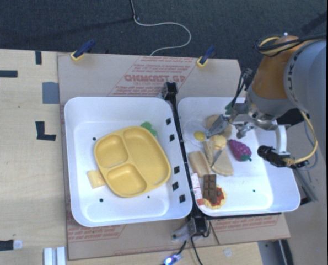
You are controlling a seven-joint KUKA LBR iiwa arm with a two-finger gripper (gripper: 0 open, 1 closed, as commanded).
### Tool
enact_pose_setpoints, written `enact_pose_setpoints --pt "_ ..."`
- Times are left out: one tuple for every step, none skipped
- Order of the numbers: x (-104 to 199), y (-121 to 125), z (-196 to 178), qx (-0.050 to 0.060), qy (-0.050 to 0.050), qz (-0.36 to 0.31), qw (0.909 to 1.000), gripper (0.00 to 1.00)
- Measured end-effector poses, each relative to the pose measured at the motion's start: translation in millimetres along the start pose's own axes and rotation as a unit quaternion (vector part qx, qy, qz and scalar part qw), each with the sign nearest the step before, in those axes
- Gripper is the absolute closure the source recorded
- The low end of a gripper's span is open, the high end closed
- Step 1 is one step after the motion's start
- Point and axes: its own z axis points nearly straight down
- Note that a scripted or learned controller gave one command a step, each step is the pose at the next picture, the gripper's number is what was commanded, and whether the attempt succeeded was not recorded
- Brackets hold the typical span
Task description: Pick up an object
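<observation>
My gripper [231, 129] hangs over the back of the right bin [274, 195], open, with nothing between its fingers. One fingertip [219, 128] lies beside a tan food piece [212, 120]. Just in front of the gripper sit a pale yellow piece [219, 142] and a purple bunch of grapes [240, 149]. A small yellow lemon [200, 136] lies to the left. Nearer the front are a bread wedge [224, 165], a tan loaf [198, 163], a chocolate bar [209, 185] and a red-and-yellow piece [215, 200].
The left bin [81, 203] holds a yellow divided tray [132, 160], a green piece [148, 128] behind it and a yellow block [96, 178] at its left. A black divider [177, 142] runs between the bins. The arm's cables [274, 156] hang over the right bin's right side.
</observation>
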Motion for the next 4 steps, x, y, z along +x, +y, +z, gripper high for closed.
enact_pose_setpoints --pt "1 -1 54 -0.001 0.0 -0.001 1.0 0.0" --pt "1 1 40 -0.004 -0.001 -0.001 1.0 1.0" --pt "-6 3 -6 -0.005 0.0 0.0 1.0 1.0" --pt "-7 4 -48 -0.005 0.0 0.0 1.0 1.0"
